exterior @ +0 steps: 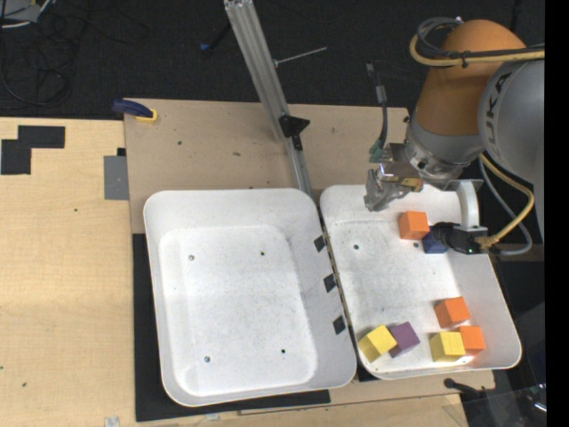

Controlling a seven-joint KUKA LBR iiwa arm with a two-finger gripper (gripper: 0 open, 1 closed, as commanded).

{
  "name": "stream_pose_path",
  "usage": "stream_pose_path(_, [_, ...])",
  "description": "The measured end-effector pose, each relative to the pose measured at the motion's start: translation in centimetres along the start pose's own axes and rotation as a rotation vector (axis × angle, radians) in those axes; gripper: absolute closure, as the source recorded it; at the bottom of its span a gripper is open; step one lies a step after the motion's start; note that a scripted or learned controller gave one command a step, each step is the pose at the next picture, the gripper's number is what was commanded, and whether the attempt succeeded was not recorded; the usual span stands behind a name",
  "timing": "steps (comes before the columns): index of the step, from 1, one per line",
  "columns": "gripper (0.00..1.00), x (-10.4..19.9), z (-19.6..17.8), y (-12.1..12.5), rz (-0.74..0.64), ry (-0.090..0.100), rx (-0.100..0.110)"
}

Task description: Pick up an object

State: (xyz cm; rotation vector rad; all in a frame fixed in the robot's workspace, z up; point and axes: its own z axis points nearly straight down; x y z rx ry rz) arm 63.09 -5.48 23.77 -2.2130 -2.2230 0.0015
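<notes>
Nothing is grasped yet; the gripper (380, 192) is poised near the orange block (412, 225). Jaw state cannot be told. Descent is needed.

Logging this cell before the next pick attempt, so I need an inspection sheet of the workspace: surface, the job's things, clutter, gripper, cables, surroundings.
Surface: wooden bench bearing left bin and right bin, side by side.
Job's things: in the right bin, orange block and blue block near the far end; at the near end, yellow block, purple block, a second yellow block, two orange blocks.
Clutter: nothing seen.
Gripper: gripper over the right bin's far edge, holding nothing visible.
Cables: yellow cable by the arm.
Surroundings: slanted metal rail; dark floor beyond.
</notes>
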Motion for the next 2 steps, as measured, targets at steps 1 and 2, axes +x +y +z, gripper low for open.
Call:
stream_pose_path(1, [1.00, 5.6, 1.3, 1.1, 0.000, -0.001, -0.001])
stream_pose_path(2, [1.00, 10.9, 0.1, 1.7, 0.001, -0.003, -0.003])
